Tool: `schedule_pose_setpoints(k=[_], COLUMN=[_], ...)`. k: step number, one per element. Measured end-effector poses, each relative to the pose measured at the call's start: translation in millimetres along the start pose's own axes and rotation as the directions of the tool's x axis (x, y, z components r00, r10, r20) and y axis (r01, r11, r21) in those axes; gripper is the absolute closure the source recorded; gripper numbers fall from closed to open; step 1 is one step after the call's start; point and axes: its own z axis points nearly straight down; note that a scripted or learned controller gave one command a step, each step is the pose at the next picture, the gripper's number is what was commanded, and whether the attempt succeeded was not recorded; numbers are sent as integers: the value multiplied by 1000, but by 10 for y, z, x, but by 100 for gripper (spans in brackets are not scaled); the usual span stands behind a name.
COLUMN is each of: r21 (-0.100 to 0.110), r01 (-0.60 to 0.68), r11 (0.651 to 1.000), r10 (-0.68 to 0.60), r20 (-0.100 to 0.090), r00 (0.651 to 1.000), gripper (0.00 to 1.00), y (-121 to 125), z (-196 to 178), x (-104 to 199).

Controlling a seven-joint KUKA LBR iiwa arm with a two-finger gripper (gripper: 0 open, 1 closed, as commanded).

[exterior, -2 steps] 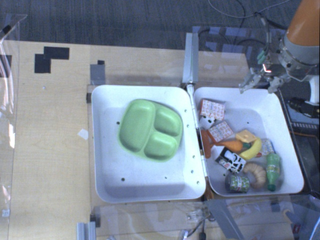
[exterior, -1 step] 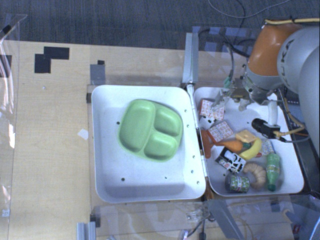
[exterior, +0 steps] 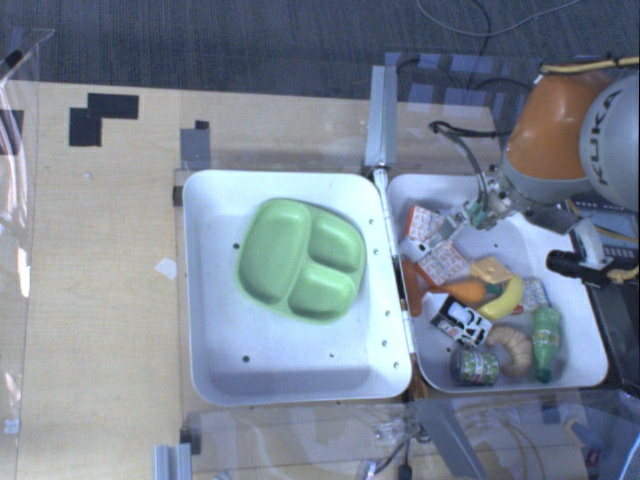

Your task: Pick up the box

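Observation:
The right bin (exterior: pixel 590 373) holds a heap of small items. Two red-and-white printed boxes lie at its left side, one near the far-left corner (exterior: pixel 424 225) and one just in front of it (exterior: pixel 443 263). A black-and-white box (exterior: pixel 462 320) lies tilted nearer the front. My gripper (exterior: pixel 480 211) hangs over the far part of this bin, just right of the far printed box and above the nearer one. Nothing shows between its fingers.
Around the boxes lie a carrot (exterior: pixel 466 291), a banana (exterior: pixel 507 299), a cheese wedge (exterior: pixel 490 269), a croissant (exterior: pixel 513 346), a green bottle (exterior: pixel 545 342) and a can (exterior: pixel 474 367). The left bin (exterior: pixel 215 363) holds a green divided plate (exterior: pixel 300 258).

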Motion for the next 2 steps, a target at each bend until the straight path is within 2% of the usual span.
schedule_pose_setpoints(k=[1,2], r21=[6,-4], r01=[20,19], r11=[1000,1000], r10=[-20,-19], r20=[-5,6], r00=[1000,1000], gripper=[0,100], y=[-156,-117], z=[411,287], x=[167,129])
